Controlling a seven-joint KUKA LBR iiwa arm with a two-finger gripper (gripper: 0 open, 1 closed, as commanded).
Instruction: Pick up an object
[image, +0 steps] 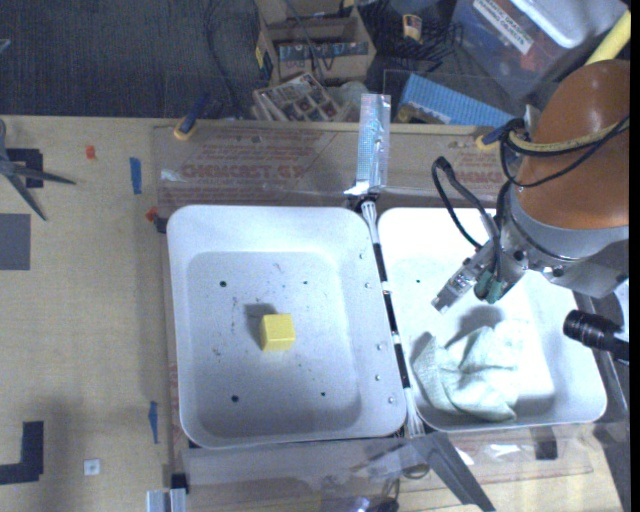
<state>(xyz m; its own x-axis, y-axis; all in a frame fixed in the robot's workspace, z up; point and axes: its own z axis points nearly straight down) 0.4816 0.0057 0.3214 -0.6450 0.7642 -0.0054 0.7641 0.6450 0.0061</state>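
Tool (470, 285) hangs over the right bin (590, 405), mid-right of frame, below the grey wrist and orange band. Fingers look slightly spread w/ nothing between them, tips pointing down-left. It sits above the bin floor, just up-left of the white cloth (478, 368), apart from it.

Cloth is crumpled in the lower part of the right bin, toward lower right of frame, w/ folds and a raised ridge near its top edge. Judgement: soft, light, floppy; will sag and drape when lifted, not fragile. Best hold is prob. a pinch on a raised fold or ridge rather than a flat patch, where fingers may just slide on fabric or scrape the bin floor. It's the nearest candidate for the pick.

Other option: yellow block (278, 331), centre of left bin (180, 300), well apart from tool. Looks small, stiff, light; would take a grip across two opposite flat faces, approx. square-on so it doesn't twist out.

Both bins rest on the surface (80, 300), tan, left of frame.
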